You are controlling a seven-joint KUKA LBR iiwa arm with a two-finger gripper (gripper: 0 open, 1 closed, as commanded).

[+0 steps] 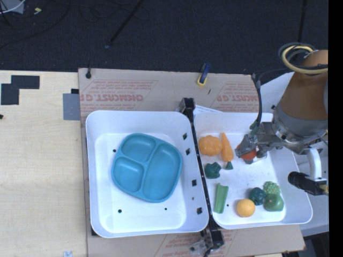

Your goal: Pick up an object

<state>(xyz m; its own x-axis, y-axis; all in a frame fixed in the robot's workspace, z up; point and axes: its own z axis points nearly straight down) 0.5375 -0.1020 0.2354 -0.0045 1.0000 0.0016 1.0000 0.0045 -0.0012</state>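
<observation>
My gripper (250,152) hangs over the middle of the right bin (284,167), reaching in from the right. A small red object (247,156) shows between its dark fingertips, and the fingers look shut on it. Just left of it lie an orange carrot (227,147) and a lumpy orange fruit (209,145). Further down the bin are a dark green broccoli piece (213,169), a green cucumber stick (221,197), an orange ball (245,208) and a cluster of green vegetables (268,196).
The left bin (92,170) holds a blue divided plate (147,166). A black divider (197,165) runs between the bins. The arm's grey body (303,108) covers the right bin's far right corner. Brown cardboard (139,92) lies under both bins.
</observation>
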